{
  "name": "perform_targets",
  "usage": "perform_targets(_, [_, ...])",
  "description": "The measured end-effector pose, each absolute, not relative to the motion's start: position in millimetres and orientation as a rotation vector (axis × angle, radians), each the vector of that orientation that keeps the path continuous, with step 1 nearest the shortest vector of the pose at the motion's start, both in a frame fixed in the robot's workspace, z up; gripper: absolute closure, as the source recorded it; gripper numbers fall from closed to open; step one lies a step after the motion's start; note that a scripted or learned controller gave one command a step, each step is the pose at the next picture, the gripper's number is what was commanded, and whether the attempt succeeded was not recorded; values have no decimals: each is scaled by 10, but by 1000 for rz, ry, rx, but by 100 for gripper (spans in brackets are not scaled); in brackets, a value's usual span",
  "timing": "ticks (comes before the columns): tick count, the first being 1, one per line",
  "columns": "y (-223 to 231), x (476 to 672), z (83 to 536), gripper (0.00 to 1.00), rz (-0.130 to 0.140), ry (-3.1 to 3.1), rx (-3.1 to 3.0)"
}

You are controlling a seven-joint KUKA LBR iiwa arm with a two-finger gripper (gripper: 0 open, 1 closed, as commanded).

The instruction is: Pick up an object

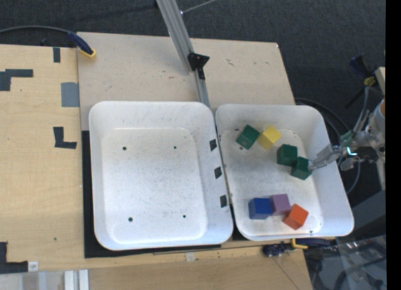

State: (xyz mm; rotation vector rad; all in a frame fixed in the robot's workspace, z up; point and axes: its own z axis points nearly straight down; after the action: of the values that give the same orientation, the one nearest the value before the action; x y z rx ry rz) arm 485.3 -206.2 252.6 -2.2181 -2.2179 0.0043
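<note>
Nearest the lens, an orange wooden cube (296, 216) sits at the front of the right-hand shallow white plastic bin (316, 119), touching a purple cube (281, 203) that presses against a blue cube (260, 208). Farther back lie a dark green cube (247, 137) and a yellow cube (270, 136), side by side. Two more green cubes sit by the right wall: one (287, 154) just behind the other (301, 168). At the bin's right rim the two-finger gripper (321, 158) reaches toward the nearer of these; whether it is released or clenched cannot be told. Beside it stands the left-hand white bin (100, 119).
</note>
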Motion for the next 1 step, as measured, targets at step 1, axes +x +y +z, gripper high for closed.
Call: perform_targets(1, [-2061, 4862, 2547, 0, 1, -2222, -2219])
